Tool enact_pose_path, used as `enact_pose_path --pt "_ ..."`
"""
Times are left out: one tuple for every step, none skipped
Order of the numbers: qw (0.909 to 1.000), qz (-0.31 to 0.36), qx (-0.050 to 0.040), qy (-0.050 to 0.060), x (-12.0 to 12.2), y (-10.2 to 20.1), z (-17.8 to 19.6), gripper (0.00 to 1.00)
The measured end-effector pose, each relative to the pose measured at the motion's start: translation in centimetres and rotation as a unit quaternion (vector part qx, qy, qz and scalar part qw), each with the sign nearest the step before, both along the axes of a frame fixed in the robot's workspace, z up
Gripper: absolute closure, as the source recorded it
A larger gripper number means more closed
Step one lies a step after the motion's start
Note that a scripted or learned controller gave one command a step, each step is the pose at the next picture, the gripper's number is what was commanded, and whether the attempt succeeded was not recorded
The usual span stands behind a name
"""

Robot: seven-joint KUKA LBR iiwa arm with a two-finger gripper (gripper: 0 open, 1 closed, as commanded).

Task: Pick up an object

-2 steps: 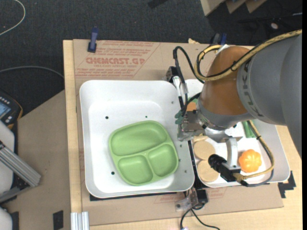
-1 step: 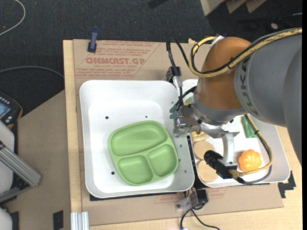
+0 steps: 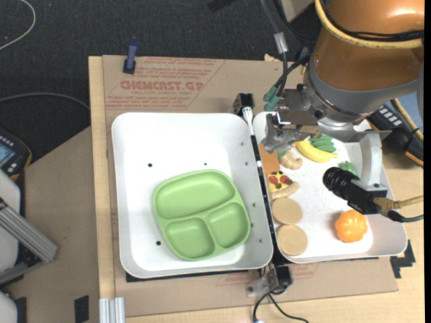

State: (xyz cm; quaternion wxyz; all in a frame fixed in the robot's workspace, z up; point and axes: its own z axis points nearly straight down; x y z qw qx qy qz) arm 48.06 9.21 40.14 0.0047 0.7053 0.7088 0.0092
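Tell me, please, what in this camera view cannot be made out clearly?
- Hand: the arm's wrist covers most of it, so its grip is unreadable.
- Banana and green item: partly under the arm.
- Right bin: its far end is hidden by the arm.
- Pizza slice: toppings too small to identify.

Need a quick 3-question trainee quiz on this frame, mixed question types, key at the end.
1. True or false: the green divided plate lies in the left bin.
2. Which sits nearest the right bin's front edge? A) banana B) orange fruit C) pizza slice
3. Fill in: the two tan round discs lie along the right bin's ____ side.

Key: 1 true; 2 B; 3 left
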Motion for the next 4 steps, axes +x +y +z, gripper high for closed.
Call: enact_pose_path --pt "0.9999 -0.005 -0.0041 0.014 -0.2 -3.7 -8.2 1.0" --pt "1.0 -0.002 -0.0025 0.004 0.0 -4.6 1.0 1.0" --pt "0.9998 -0.003 -0.0041 0.019 1.4 -3.2 -20.7 1.0" --pt "1.0 0.0 -0.0006 0.002 0.2 -0.4 -6.6 1.0"
